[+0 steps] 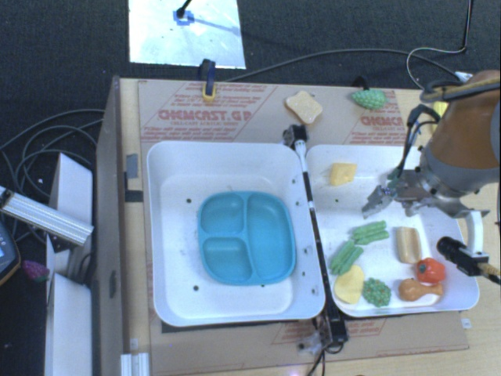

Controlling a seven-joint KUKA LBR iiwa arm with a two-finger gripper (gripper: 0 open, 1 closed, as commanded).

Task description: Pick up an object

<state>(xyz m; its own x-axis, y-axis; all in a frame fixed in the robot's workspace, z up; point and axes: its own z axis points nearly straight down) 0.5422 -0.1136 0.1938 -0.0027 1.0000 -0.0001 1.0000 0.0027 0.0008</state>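
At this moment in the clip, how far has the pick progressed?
Nothing looks picked yet. The claw hangs low over the right bin, above bare floor, with no item visible between its tips. The green beans, the yellow cheese piece, the bread roll and the tomato all lie in the bin. Left: close on one item and lift it.
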